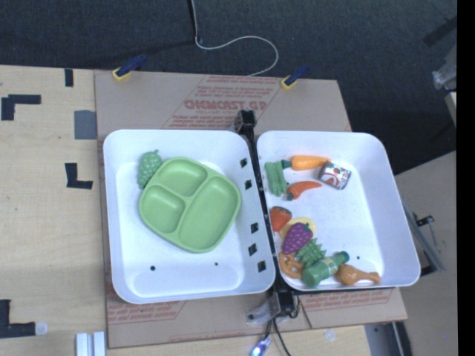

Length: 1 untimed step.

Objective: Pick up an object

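Your candidates sit in the right bin (371, 162): small can (335, 175) on its side near the top, well apart from most else, w/ carrot (309, 162) just beside it; purple grapes (296, 237) & other toy food crowd the lower left corner. Left bin (122, 199) holds green divided plate (190, 203) w/ green grapes (150, 167) at its edge. Jaw state: can't tell from this frame. I'd judge you're at step 1, nothing picked yet. Next move calls for an approach from the right, prob. onto the can, since it has space on most sides.

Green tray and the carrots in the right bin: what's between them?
In the camera view, between the green tray and the carrots run the bins' adjoining walls with black clips, then green bean pods.
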Tool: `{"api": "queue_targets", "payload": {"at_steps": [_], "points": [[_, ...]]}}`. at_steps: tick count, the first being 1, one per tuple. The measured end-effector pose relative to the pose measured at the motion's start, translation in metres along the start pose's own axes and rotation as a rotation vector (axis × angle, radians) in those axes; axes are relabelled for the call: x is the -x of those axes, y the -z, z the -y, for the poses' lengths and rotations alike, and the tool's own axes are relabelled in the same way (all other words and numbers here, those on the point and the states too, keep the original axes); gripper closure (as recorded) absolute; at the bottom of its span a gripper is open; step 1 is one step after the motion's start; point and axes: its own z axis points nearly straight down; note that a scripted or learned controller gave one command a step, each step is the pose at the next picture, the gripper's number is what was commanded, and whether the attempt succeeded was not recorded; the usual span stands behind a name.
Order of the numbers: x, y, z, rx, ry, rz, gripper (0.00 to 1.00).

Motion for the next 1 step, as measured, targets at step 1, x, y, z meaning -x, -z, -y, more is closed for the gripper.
{"api": "queue_targets", "payload": {"at_steps": [1], "points": [[0.0496,0.0036,0.0257,0.000,-0.005,0.000,1.00]]}}
